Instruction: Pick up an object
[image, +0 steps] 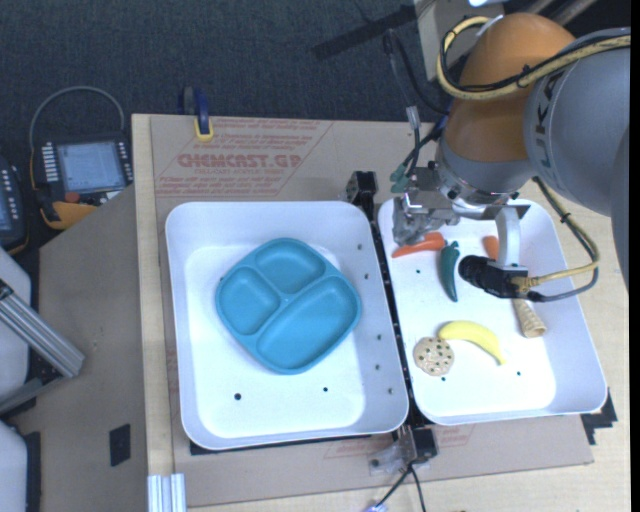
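Approach step, by the look of it: pincer (412, 222) low in the right bin (570, 370), near that bin's far left corner, with nothing seen gripped. Released or clenched: cannot tell from this angle.

Right at the pincer's tip, on its near side: a small orange carrot (420, 245), lying flat and crosswise. Touching or almost touching; impossible to say which. Likeliest target, judged from closeness alone.

Just past the carrot, to the pincer's near right in the view: a dark green pepper (449, 272), pointing toward the near rim. Level with the pincer and to its right, beyond the wrist: a second small orange piece (490, 245), partly hidden. Farther from the pincer toward the near rim: a yellow banana (474, 341) and, just beside it, a round speckled cookie (433, 354). Well off to the near right: a tan cone-like piece (531, 320). Far to the pincer's left, across the wall between the bins: a blue divided plate (288, 303), alone in the left bin (200, 390), with both bins on the board-covered surface (250, 150).

Next, as a judgement: centre over the carrot, line up across its short width, drop to the bin floor, close, then lift straight up. Worth minding: a low, slim carrot, easy to nudge aside or pinch off-centre; the green pepper near enough to be clipped; the bin wall close on the pincer's left, leaving little room.
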